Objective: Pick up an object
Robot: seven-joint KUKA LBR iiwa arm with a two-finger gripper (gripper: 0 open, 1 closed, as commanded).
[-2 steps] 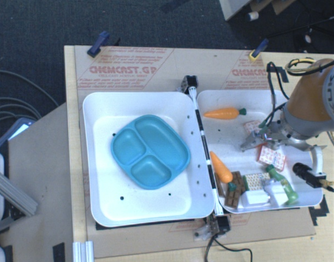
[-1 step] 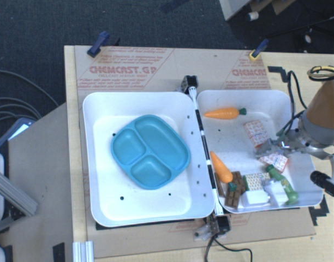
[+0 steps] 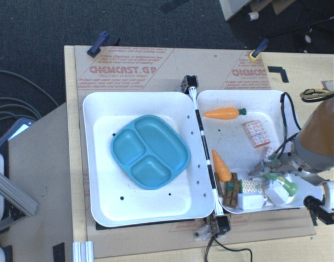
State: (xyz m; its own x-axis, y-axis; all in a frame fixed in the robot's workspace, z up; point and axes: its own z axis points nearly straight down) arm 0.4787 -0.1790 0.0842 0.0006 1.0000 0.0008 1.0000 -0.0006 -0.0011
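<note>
The hand (image 3: 270,171), whose opening I cannot tell, sits low in the right shallow white plastic bin (image 3: 265,100), just right of the orange plastic carrot (image 3: 221,167) lying lengthwise along that bin's left wall, tip pointing away.

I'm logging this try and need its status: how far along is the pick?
Done: the gripper is down in the right bin, among the clutter at its near corner. In hand: nothing visibly lifted. Left: both carrots and the red-printed packet lie untouched; the blue tray sits in the left bin.
</note>
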